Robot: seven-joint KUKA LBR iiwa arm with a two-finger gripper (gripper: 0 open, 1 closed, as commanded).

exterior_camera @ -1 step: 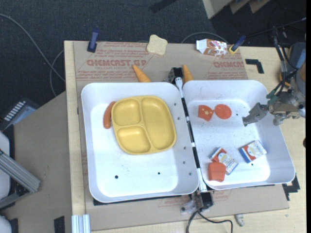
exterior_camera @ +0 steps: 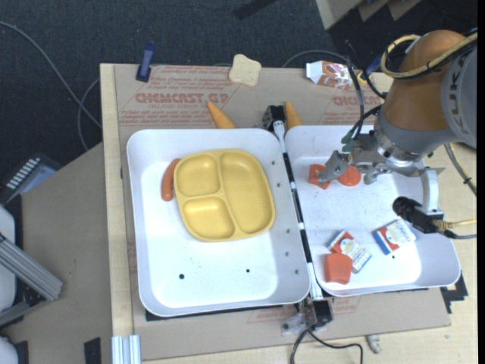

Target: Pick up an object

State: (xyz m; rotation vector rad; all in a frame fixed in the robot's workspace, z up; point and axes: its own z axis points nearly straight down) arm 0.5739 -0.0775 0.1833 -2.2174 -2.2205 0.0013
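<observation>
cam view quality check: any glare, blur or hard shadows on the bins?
Camera view: even, diffuse light; soft shadows only, under the gripper and beside the yellow tray. The white bins are bright but not blown out, with speckles still legible. The focus is mostly sharp; the small cartons are too soft to read.

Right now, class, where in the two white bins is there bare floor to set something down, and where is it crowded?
The widest bare patch is the left bin's near strip, below the yellow tray. In the right bin, a smaller bare patch lies mid-floor, between the pincer and the small cartons. The right bin's far end and near edge are crowded.
</observation>
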